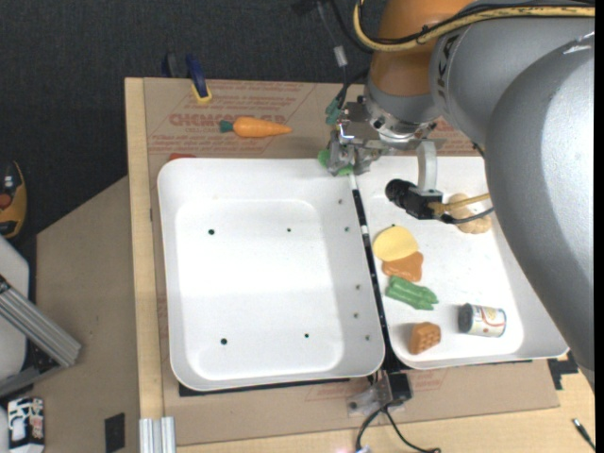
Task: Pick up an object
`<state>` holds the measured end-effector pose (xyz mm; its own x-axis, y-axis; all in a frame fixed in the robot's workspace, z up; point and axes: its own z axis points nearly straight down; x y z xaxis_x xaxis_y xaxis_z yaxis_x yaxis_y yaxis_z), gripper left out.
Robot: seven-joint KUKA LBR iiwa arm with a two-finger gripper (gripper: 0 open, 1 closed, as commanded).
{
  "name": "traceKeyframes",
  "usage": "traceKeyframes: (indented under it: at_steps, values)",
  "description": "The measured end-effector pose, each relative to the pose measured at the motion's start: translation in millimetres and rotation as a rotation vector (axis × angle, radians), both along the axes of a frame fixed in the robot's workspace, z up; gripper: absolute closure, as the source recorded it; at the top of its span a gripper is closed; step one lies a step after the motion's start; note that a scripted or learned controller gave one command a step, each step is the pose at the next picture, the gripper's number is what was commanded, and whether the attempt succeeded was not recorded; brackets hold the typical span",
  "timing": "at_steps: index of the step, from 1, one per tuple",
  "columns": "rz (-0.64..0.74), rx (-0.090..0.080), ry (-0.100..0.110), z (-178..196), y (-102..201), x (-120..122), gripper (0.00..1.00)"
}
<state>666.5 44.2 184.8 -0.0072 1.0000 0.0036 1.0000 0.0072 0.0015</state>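
At the far rim where the two white bins meet, the gripper (344, 154) hangs over the dividing edge, the grey arm (528, 111) crossing the right bin's far right corner; whether it is clenched or released cannot be told from this angle. The left bin (255, 281) offers a wide bare floor out to its rounded walls. The right bin (462, 272) is more crowded: a yellow piece (394, 243) touches an orange piece (404, 267) near the divider, a green pod (411, 293) lies just in front of them, a brown block (425, 337) sits by the near rim, and a small can (483, 320) lies on its side, apart from the rest. A tan item (469, 213) lies close under the arm. A toy carrot (257, 127) rests outside the bins on the cardboard sheet (236, 102), near a blue clamp (197, 76) at its far edge. Dark carpet (85, 26) surrounds the bench.
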Motion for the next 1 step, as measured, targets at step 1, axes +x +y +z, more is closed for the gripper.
traceKeyframes:
  at_steps: [1]
  values:
    - [0.001,0.001,-0.007,60.1,73.4,0.7,1.00]
